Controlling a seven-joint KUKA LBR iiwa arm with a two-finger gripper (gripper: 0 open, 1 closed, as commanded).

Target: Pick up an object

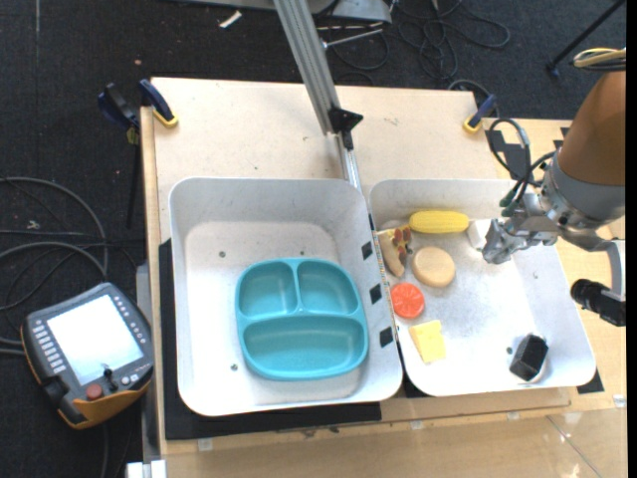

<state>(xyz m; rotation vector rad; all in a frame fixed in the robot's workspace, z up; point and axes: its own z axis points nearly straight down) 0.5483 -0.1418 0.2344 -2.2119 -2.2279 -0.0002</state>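
Observation:
The right bin [557,312] holds several small items. A yellow corn-like piece [439,223] lies near its far wall. A tan round disc [434,267] sits just in front of it. A red-orange slice [407,300] and a yellow wedge [429,341] lie by the left wall, and a brown-and-white item [396,250] leans there too. A black object [529,357] rests at the near right corner. My gripper [495,249] hangs low over the bin's far right part, to the right of the corn piece and the disc, next to a small white item [478,233].
The left bin [199,267] holds a teal divided plate [299,317]. A slanted metal bar [311,58] runs down to the wall between the bins. A handheld pendant [90,352] lies off the bench at the left. Yellow clamps [159,108] grip the bench's far corners.

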